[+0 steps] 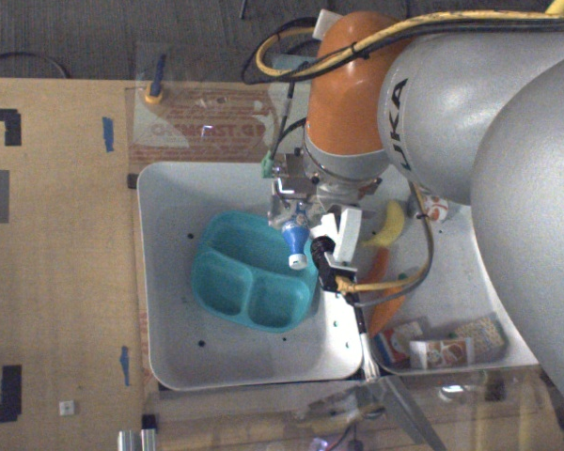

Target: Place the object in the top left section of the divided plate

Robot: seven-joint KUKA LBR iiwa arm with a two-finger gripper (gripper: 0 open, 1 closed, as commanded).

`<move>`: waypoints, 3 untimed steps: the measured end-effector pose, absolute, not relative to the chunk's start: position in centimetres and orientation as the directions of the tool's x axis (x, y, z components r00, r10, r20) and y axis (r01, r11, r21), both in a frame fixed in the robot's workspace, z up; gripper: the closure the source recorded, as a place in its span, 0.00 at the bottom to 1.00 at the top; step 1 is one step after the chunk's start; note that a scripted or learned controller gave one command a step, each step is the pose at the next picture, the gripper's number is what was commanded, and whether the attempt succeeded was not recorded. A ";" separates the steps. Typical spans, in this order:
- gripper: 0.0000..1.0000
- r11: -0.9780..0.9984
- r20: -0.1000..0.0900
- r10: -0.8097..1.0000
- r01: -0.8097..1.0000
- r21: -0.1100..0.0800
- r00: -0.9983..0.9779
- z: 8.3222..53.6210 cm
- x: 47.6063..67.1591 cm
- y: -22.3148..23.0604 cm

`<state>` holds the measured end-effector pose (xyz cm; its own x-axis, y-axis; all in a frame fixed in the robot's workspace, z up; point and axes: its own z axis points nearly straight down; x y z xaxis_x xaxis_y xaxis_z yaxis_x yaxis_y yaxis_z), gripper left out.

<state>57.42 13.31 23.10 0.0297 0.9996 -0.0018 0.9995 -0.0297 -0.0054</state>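
Observation:
A teal divided plate (204, 275) lies in the left white bin (169, 252), with one large section and two smaller ones. My gripper (292, 222) hangs over the plate's right rim, below the orange wrist band. A small blue bottle with a white cap (295, 245) sits between its metal fingers, cap pointing down, above the plate's right edge. The arm's body hides the bin's upper right part.
The right bin (451, 280) holds a banana (391, 225), an orange carrot (383, 310), small food boxes (442, 350) and a red-and-white item (436, 209). A yellow cable (385, 287) loops beside the gripper. Cardboard bench surface lies to the left.

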 end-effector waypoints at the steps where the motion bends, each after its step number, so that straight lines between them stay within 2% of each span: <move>1: 1.00 -0.054 -0.002 0.999 0.999 -0.004 0.054 22.0 59.7 11.2; 2: 1.00 -0.063 -0.002 0.998 0.998 -0.008 0.063 22.0 58.6 12.6; 3: 1.00 -0.074 -0.003 0.997 0.997 -0.008 0.074 20.7 59.2 11.0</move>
<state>59.21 10.99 20.73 0.0744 0.9972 -0.0026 0.9972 -0.0744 -0.0084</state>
